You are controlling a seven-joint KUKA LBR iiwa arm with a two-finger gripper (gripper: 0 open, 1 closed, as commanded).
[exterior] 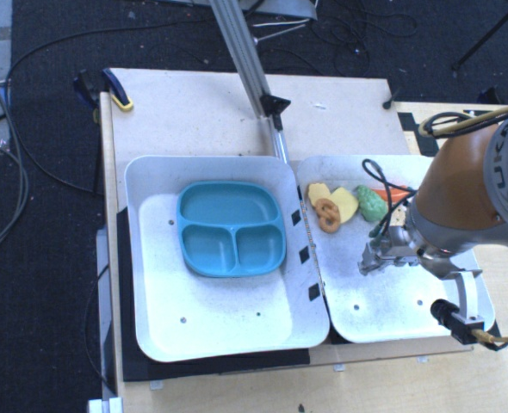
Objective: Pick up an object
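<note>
- Leftmost, a blue tray [232, 229] with three compartments is seen lying flat in the left bin [151, 317]; no label or writing can be read on it.
- Near the upper left corner of the right bin [383, 321], a small cluster of toy food is gathered: a yellow piece [342, 202], a brown pretzel-shaped piece [328, 214] touching it, a green piece [372, 204] just beside, and an orange piece [394, 194] partly hidden behind the arm.
- Further right, the gripper [371, 259] is held low over the right bin's floor, just below the green piece; whether its jaws are parted or closed cannot be told.
- No lettering can be read on the arm's orange band [461, 179].
</note>
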